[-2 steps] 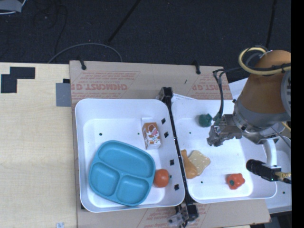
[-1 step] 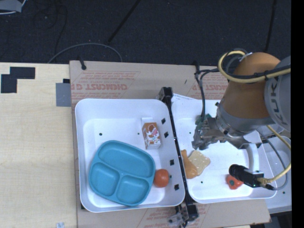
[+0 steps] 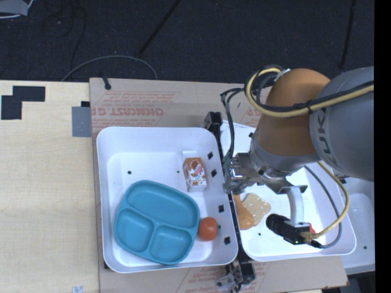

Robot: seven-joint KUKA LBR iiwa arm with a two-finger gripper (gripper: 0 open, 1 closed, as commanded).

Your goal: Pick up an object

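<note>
In the left bin (image 3: 116, 157) lie a blue sectioned plate (image 3: 156, 221), a small carton with a printed picture (image 3: 195, 173) and a red-orange ball (image 3: 208, 229) by the plate's right edge. The right bin (image 3: 333, 246) holds a tan waffle-like piece (image 3: 256, 206) lying over an orange slab (image 3: 244, 215). My gripper (image 3: 235, 180) hangs low at the right bin's left wall, just above the tan piece. The arm's big orange and grey body covers most of that bin.
A black camera-like part (image 3: 287, 227) with cables hangs from the wrist over the right bin's front. Black clips run along the divider (image 3: 233, 224) between the bins. Cardboard lies under both bins, and a wooden benchtop (image 3: 43, 188) spreads to the left.
</note>
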